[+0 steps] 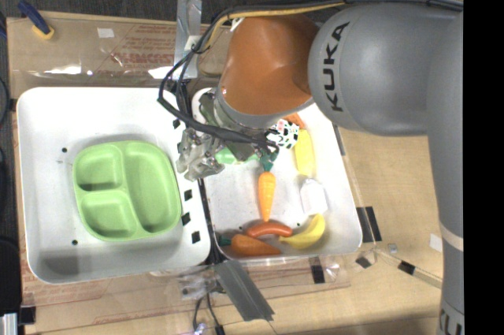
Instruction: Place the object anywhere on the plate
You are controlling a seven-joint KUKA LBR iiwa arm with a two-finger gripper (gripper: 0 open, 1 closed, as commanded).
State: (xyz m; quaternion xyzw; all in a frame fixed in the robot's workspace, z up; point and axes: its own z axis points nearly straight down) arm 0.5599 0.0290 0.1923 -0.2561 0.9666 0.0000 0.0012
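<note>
**Hovering at the divide between the two bins**

Reaching in from the right, the grey arm (378, 65) with its orange band is hanging over the upper left part of the right bin (346, 207). The gripper (198, 156) is sitting low beside the wall where the two bins are meeting. Its metal parts are showing only as a blurred cluster, so how far the fingers are spread cannot be told, and nothing is showing plainly between them. A small green item (230, 156) is lying just beside the gripper, partly under the wrist; whether it is being touched is not clear.

The green plate (126, 187), with three compartments, is resting in the left bin (39, 128), well apart from the toys. In the right bin a carrot (267, 195) is lying upright in the middle, a corn cob (304, 154) near the right wall, and a banana (309, 232) and a red-orange pepper (260, 229) along the lower edge.
</note>
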